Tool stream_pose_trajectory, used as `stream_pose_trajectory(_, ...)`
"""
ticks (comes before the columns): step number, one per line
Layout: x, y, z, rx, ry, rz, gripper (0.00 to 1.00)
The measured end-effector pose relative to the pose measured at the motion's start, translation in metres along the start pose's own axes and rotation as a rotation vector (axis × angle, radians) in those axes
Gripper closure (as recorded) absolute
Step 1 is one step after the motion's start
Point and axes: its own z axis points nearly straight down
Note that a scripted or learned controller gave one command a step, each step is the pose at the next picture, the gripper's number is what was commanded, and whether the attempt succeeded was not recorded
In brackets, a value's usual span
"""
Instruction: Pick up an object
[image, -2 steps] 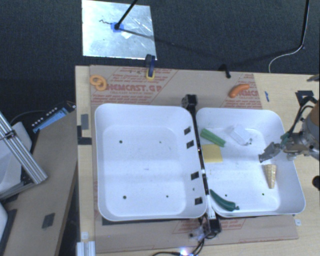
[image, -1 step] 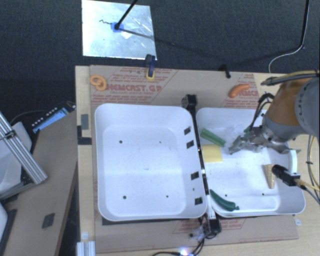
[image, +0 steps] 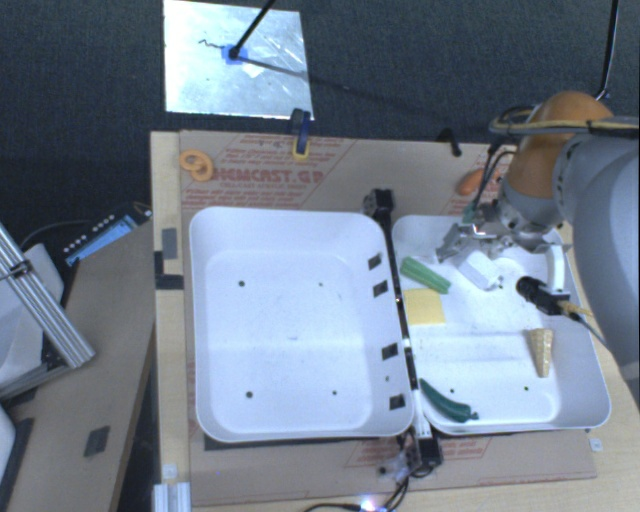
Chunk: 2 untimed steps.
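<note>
My gripper (image: 455, 245) hangs over the far part of the right bin (image: 580, 405), reaching in from the right. Just left of and below it lies a light green stick (image: 425, 273), at a slant. A flat yellow square (image: 424, 307) rests beside the bin's left wall. Close under the gripper sits a small white piece (image: 480, 269). A tan cone (image: 541, 350) lies near the right wall, and a dark green curved piece (image: 447, 400) lies in the near left corner. I see nothing between the gripper's tips.
The left bin (image: 215, 400) stands next to the right one, with a black divider with clips (image: 392, 300) between them. An orange ring (image: 196, 164) and a blue and yellow clamp (image: 300, 133) lie on the board behind the bins.
</note>
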Motion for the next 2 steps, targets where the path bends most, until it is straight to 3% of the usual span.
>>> stream_pose_trajectory(1,-0.003,-0.003,-0.011,0.003,-0.001,0.002,1.00)
stream_pose_trajectory(2,0.135,-0.010,-0.123,-0.004,0.007,-0.008,1.00)
